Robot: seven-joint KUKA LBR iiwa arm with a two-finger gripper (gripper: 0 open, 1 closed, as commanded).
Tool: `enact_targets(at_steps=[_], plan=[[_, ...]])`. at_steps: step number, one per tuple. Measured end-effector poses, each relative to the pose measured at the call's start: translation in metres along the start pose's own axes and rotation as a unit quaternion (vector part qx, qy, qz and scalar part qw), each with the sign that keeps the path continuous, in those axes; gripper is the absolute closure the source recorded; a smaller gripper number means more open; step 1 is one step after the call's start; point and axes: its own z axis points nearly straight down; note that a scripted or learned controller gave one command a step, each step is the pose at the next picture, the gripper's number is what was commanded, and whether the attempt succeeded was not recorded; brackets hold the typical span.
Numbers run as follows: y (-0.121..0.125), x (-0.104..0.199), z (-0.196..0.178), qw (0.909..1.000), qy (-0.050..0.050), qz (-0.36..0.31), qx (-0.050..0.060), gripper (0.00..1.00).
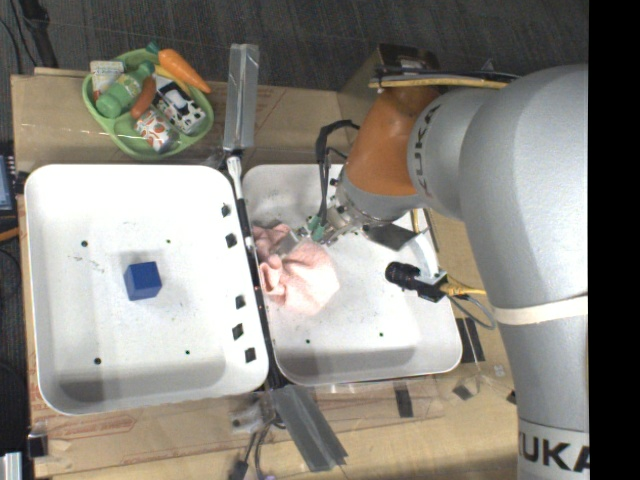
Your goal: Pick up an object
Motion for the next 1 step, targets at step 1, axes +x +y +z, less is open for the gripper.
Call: enact_targets(at_steps=[1], plan=[[-0.0107, 0.0059, 0.0099, 0.999, 0.0, 0.045, 0.0, 0.0]])
